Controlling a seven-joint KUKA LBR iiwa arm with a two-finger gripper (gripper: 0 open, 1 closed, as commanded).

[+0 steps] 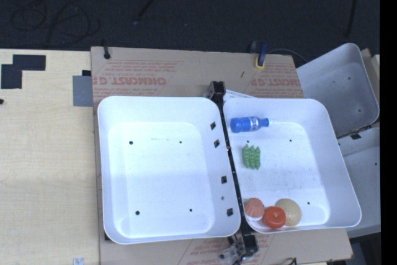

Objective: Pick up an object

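Observation:
The right bin (pixel 322 133) holds several small objects. A blue bottle (pixel 249 124) lies on its side near the bin's far left corner. Below it sits a small green ridged piece (pixel 251 157). At the near left corner are a pinkish round piece (pixel 254 208), a red tomato-like ball (pixel 274 216) and a tan round piece (pixel 289 210), all crowded together and touching.
The left bin (pixel 111 133) stands beside the right one, joined along a black clipped seam (pixel 226 158). Both rest on a cardboard sheet (pixel 161 74) on the pale wooden bench. A grey-white panel (pixel 341 80) stands at the right, beyond the right bin.

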